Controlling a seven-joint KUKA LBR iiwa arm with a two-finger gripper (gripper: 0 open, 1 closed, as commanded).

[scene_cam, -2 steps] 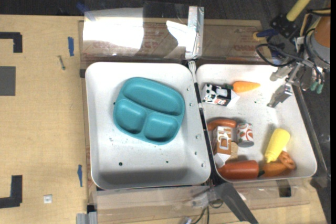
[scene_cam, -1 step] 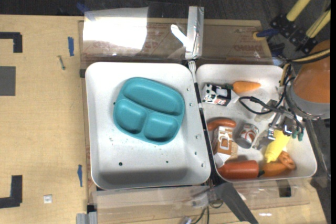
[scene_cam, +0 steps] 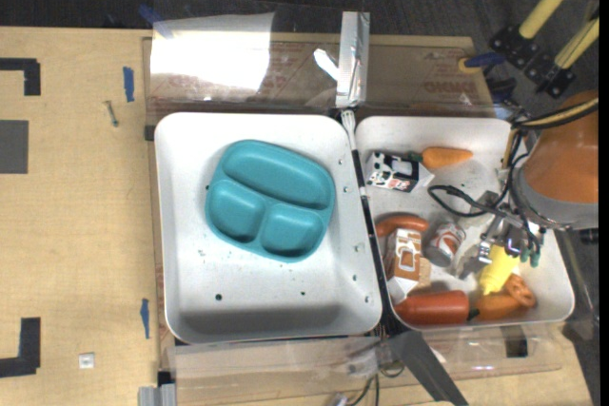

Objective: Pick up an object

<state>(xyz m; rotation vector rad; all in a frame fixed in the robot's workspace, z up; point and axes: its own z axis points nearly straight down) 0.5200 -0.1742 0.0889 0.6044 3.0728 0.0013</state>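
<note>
Arm (scene_cam: pixel 571 171) cut off by frame's right edge. Gripper (scene_cam: pixel 502 247) fingers buried in cables beside yellow toy (scene_cam: pixel 495 276); their state unreadable.

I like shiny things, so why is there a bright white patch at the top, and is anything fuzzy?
In the camera view, the bright patch is glare: light bouncing off the clear plastic sheet behind the left bin. The teal tray looks fairly sharp with a soft shadow under it, while the arm at the right is blurry, and the gripper is hard to make out among the toys.
</note>
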